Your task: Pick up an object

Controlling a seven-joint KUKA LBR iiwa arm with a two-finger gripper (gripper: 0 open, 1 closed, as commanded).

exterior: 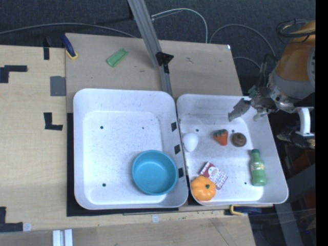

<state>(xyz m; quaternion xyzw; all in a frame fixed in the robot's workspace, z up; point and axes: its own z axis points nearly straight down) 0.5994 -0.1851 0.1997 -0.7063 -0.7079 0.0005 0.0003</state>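
Note:
The right bin point(195, 109) holds a white egg point(190, 141), a small red fruit with a green top point(221, 137), a brown round piece point(239, 139), a green bottle point(258, 167), a red and white packet point(213, 175) and an orange pumpkin point(204, 188). A blue bowl point(154, 171) sits in the left bin point(102, 106). My gripper point(248, 110) hangs over the right bin's far right part, above and behind the red fruit and the brown piece. Its fingers point(237, 110) are spread open with nothing between them.
A slanted grey pole point(148, 29) runs from the top down to the gap between the bins. A green block point(116, 57) and a blue and yellow clamp point(69, 47) lie on the bench behind the left bin. Cables loop behind the right bin.

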